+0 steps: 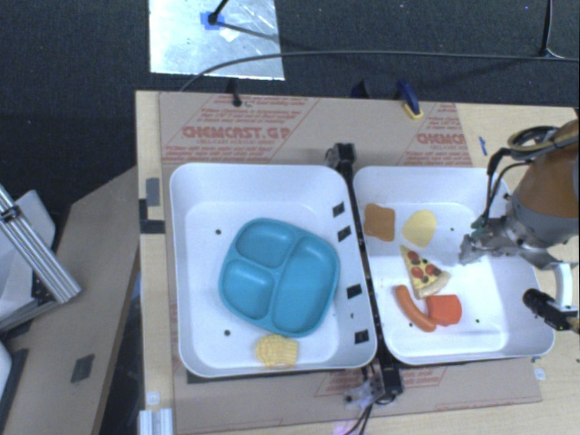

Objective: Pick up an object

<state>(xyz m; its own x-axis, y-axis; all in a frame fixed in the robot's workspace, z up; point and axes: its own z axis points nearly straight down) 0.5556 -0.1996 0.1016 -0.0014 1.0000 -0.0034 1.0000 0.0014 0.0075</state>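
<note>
One target: pizza slice (423, 271), centre-right, light stiff plastic; pinch across crust. Gripper (473, 246) just right of it, opening can't tell.

A single fixed camera looks down at a slant on the bench (299, 120), set far enough back to take in both white bins whole, with dark floor beyond the bench's far edge at the top of the frame. The left bin (195, 188) sits near the middle of the picture and the right bin (494, 333) lies just beside it toward the right edge. The arm (544, 198) enters over the right bin from that right edge.
</note>
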